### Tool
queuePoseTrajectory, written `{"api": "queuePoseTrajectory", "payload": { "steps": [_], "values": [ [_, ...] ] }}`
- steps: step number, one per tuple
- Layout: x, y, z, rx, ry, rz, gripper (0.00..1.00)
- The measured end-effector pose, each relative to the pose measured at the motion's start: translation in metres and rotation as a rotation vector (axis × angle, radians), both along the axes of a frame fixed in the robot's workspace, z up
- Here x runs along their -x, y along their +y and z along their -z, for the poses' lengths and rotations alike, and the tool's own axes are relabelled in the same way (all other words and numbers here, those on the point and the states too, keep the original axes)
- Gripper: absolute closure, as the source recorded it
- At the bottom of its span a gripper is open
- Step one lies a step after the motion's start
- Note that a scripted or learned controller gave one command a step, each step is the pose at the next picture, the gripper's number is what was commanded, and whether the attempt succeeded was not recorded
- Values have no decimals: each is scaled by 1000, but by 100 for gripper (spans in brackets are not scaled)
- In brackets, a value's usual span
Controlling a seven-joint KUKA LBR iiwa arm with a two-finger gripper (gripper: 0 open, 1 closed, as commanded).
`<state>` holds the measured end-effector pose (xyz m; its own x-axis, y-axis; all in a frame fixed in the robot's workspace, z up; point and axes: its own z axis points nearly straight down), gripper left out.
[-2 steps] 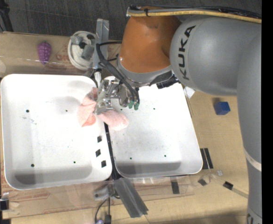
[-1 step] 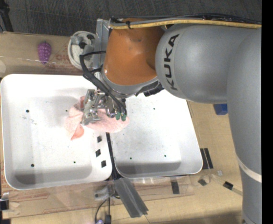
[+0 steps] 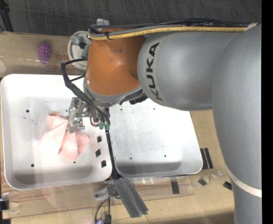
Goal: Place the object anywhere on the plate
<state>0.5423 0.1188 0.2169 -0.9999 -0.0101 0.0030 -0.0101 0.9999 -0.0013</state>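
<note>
Dark carpet surrounds a pale wooden bench that carries two shallow white bins side by side, and the big grey arm with its orange band reaches in from the right across them. At its tip, the gripper hangs low over the left bin, pointing down at the bin floor; its metal parts blur together from this slant, so whether it is open or closed on anything cannot be told. Directly under and around it lies a pale pink, flat shape, seemingly the plate, though faint against the white; it spreads from the gripper toward the lower left of the bin, with a lighter fold or seam running diagonally through it. No separate object can be made out between the gripper and that pink surface, so whether one is being carried or has been set down stays unclear. The relation that matters is that the gripper sits over the upper right part of the pink shape, so a release here would probably land on it. Further out, the right bin lies mostly beneath the arm, and a small purple item, like a bunch of grapes, rests on the bench beyond the left bin, well apart from the gripper.
</note>
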Motion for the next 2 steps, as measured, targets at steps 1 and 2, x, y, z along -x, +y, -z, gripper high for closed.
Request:
{"api": "queuePoseTrajectory", "payload": {
  "steps": [1,2],
  "values": [
    [28,42,-10,1,0,-2,100],
    [28,42,-10,1,0,-1,0]
  ]
}}
